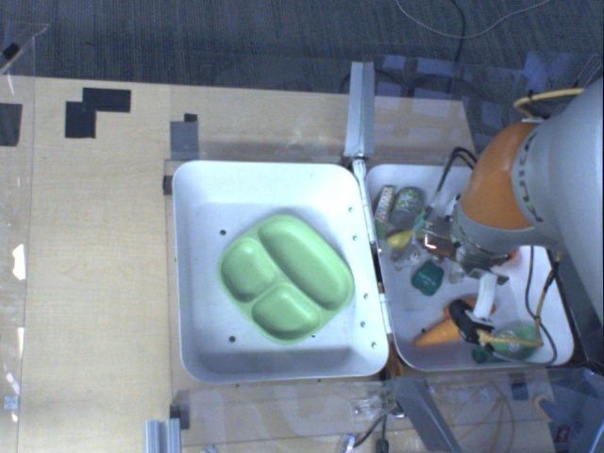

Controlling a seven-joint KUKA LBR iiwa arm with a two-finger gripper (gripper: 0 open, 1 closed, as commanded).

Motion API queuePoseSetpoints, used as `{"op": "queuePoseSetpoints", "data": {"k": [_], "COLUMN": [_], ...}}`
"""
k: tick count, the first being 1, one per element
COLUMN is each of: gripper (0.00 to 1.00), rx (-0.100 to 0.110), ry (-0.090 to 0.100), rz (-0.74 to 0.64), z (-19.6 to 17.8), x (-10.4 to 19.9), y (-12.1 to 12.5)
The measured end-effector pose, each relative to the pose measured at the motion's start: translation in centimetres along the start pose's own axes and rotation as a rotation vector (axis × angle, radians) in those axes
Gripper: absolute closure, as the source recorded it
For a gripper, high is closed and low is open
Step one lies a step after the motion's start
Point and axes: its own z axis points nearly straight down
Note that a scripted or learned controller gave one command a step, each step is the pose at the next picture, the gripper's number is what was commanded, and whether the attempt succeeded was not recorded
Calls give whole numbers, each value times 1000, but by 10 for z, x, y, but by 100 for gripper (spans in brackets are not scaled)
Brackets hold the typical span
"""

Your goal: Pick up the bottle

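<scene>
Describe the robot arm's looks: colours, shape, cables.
The arm is bulky, rounded and grey, with an orange band above the wrist. Below that sits a metallic wrist section. Thin black cables loop beside it, and a yellow cable runs along the top.

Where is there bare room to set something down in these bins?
The left bin has bare floor all around the green divided plate, widest along its left wall. The right bin is crowded with small items under the arm.
</scene>
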Motion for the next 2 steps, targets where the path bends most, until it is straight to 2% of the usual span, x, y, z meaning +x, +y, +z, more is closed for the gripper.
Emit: {"op": "queuePoseSetpoints", "data": {"k": [1,2], "gripper": [100,100], "rx": [-6,4], "ry": [3,-2], "rz": [-2,142], "z": [-12,-96], "x": [1,36], "y": [3,-24]}}
